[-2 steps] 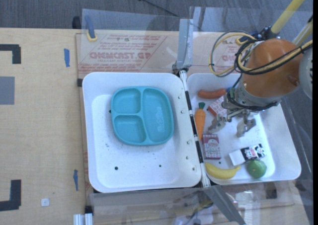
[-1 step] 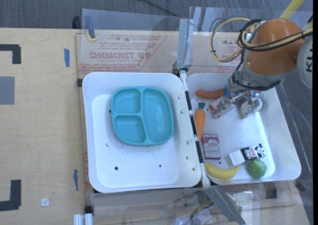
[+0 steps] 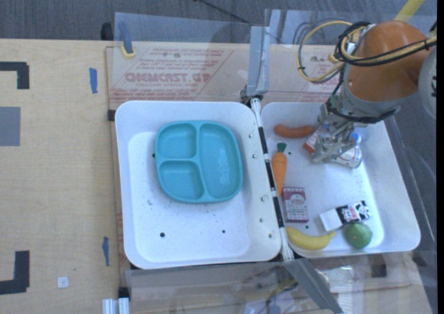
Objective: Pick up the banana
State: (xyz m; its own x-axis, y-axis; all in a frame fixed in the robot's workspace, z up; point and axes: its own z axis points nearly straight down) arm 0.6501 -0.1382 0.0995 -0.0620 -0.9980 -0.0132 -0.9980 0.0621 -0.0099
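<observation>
The claw (image 3: 331,145) hangs low at the far side of the right bin (image 3: 395,188). A shiny packet (image 3: 347,155) sits right under it, and a sausage (image 3: 294,130) lies just beside it, toward the left bin. Between the claw and the banana (image 3: 310,239) is bare white floor. The banana is crowded: a small carton (image 3: 295,204) stands close by, the bin wall touches it, and a green apple (image 3: 358,236) sits just past its tip.
</observation>
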